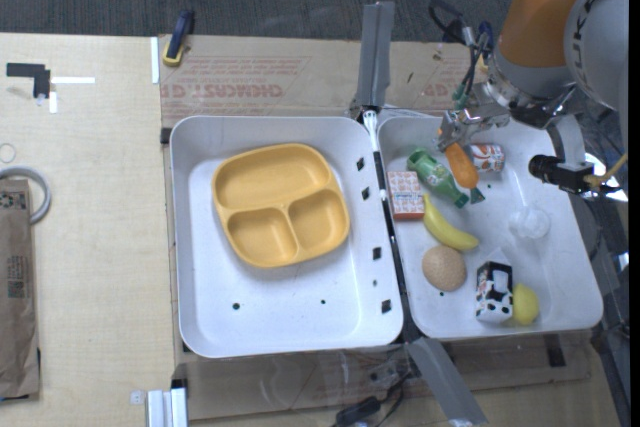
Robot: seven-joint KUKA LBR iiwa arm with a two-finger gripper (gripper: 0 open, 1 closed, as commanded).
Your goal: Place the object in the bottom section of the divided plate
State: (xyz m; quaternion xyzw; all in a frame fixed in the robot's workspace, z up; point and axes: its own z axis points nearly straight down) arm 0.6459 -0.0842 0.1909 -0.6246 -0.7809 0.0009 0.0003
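A yellow divided plate (281, 204) lies in the left bin (200, 315), with one wide section at the back and two smaller ones toward the front. My gripper (461, 127) hangs over the back of the right bin (570, 315). An orange carrot (461, 166) sits directly below the gripper's tip, overlapping a green bottle (436, 176). Whether the carrot is held or just lies there is unclear.
The right bin also holds a red-and-white box (405, 194), a small carton (487, 157), a banana (447, 226), a round brown roll (444, 268), a cow-patterned carton (494, 291), a lemon (524, 305) and a clear cup (528, 222). A grey divider (377, 55) stands between the bins.
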